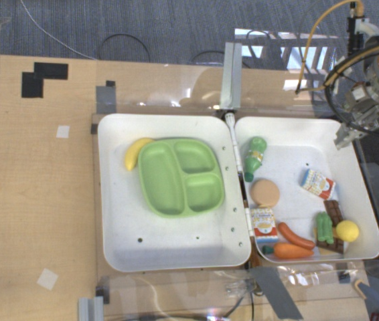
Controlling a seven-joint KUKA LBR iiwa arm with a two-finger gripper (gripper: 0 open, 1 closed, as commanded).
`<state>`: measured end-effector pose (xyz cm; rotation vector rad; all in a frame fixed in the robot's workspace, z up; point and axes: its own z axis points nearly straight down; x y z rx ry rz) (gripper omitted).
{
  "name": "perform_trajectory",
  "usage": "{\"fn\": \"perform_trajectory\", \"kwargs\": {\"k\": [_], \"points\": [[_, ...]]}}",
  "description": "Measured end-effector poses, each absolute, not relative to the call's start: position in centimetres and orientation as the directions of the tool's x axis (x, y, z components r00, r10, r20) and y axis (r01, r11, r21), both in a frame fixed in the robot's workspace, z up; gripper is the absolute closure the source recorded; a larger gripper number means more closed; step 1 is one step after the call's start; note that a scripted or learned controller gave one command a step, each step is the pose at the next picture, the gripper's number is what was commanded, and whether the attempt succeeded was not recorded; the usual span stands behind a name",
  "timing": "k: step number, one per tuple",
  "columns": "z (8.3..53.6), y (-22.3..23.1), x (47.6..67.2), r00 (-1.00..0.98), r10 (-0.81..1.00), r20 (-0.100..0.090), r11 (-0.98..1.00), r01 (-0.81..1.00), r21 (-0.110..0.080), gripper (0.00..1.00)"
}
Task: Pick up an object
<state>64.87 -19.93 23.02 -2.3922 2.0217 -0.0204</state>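
Nearest the camera, a carrot (292,251) and sausage (295,235) are seen lying in the right bin (290,146) (beside other toy food). Nothing is lifted yet. Whether the end effector (347,136), poised at the bin's far right corner, is open cannot be told.

A light wooden bench (35,199) filled the left of the camera view, marked with black squares (42,77) and pale tape patches (63,132). Beyond it lay blue-grey carpet (142,12), crossed by a thin white cable (49,29). Glare shone off clear plastic sheeting (176,89).
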Motion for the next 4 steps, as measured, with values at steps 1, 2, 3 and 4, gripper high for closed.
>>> {"fn": "perform_trajectory", "kwargs": {"k": [1,2,3,4], "points": [[16.8,-19.5,59.1,0.397,-0.918,0.000,-0.397,-0.918,-0.004,1.00],[9.1,-19.1,55.1,0.310,-0.951,0.007,-0.310,-0.951,-0.012,1.00],[22.5,-10.8,56.4,0.454,-0.891,0.007,-0.454,-0.891,-0.016,1.00],[25.8,-19.1,64.6,0.409,-0.912,0.005,-0.409,-0.912,-0.010,1.00]]}}
